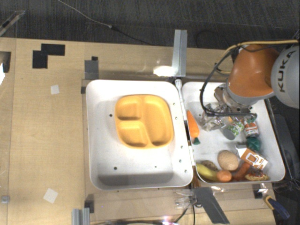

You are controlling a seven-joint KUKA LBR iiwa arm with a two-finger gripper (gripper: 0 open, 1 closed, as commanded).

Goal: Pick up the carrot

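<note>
The carrot (pixel 192 125) is orange with a green end and lies along the left wall of the right bin (pixel 276 146), pointing toward the back. My gripper (pixel 218 120) hangs low over the middle of the right bin, a short way to the right of the carrot and apart from it. The orange wrist band (pixel 251 71) sits above it and hides much of the gripper body.
A yellow divided plate (pixel 142 120) lies in the left bin (pixel 101 139). In the right bin's front lie a potato (pixel 228 160), a banana (pixel 206 171), a small tomato (pixel 224 176), a carton (pixel 254 159) and a small bottle (pixel 251 130).
</note>
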